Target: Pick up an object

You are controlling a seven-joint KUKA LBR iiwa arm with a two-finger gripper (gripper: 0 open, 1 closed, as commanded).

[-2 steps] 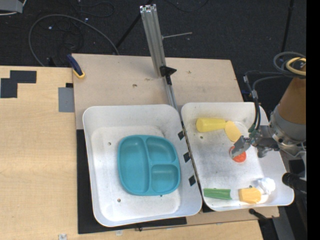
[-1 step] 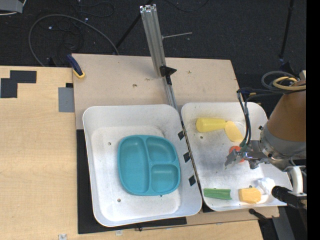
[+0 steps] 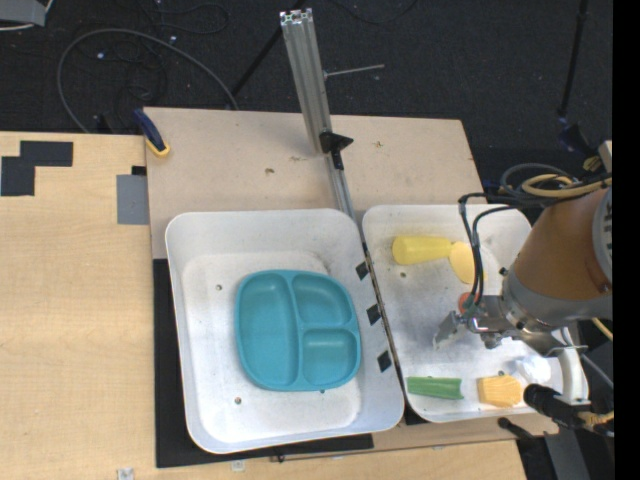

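Dark floor with loose black cables ran across the top of my view, and below it sat a pale wooden bench (image 3: 70,298) with a tan board (image 3: 400,158) laid behind two shallow white bins. An aluminium post (image 3: 308,78) rose at a slant from that board, just behind the gap between the bins, and a small blue and yellow clamp (image 3: 152,134) sat at the board's far left corner.

On my screen the left bin (image 3: 200,388) held a teal divided plate (image 3: 298,329) with three compartments, lying flat near the bin's middle.

The right bin (image 3: 420,298) held the small things. A yellow object (image 3: 432,250) with a rounded bulb end lay on its side near the far wall. Near the front wall lay a green block (image 3: 434,388), and just to its right a small yellow and orange piece (image 3: 500,392), the two close but apart.

The arm (image 3: 565,258) came in from the right (its orange band filling much of that side), and its wrist hung low over the middle of the right bin. The gripper (image 3: 462,325) pointed down and leftward toward the bin floor, between the yellow object behind it and the green block in front. Whether it was spread or pressed together I could not tell, and I saw nothing held in it. A white fitting (image 3: 562,370) showed beside the wrist at the bin's right corner.
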